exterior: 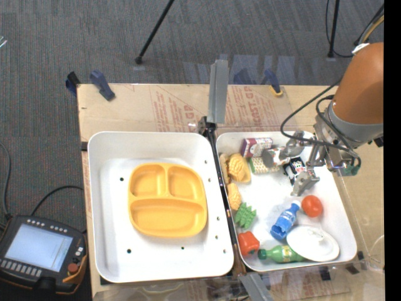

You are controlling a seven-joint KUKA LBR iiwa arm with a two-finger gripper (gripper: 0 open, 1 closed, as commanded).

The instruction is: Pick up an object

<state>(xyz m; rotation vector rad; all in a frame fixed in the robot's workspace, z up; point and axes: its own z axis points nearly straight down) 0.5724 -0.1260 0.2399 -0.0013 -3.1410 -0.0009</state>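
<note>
- Teach pendant, lower left, lying on the floor beside the bench.
- Left bin: holds 1 yellow divided plate with 3 compartments, lying flat near the bin's middle.
- Right bin, near edge: a green bottle on its side, touching a white round lid; a red-orange item lies just left of the bottle.
- Middle of the right bin: a blue bottle lies tilted, with a red tomato-like ball just to its right; a green spiky toy lies near the dividing wall.
- Along the dividing wall: 2 yellow corn-like items, one nearer and one farther.
- Far end of the right bin: a small purple-and-white carton beside further packets.
- Hand: low over the far middle of the right bin, close to a black-and-white packet; whether its fingers are spread or pressed together cannot be told, and nothing is seen pinched between them.
- Arm: grey with an orange band, entering from the right.
- Tripod legs on the carpet beyond the bench.
</note>
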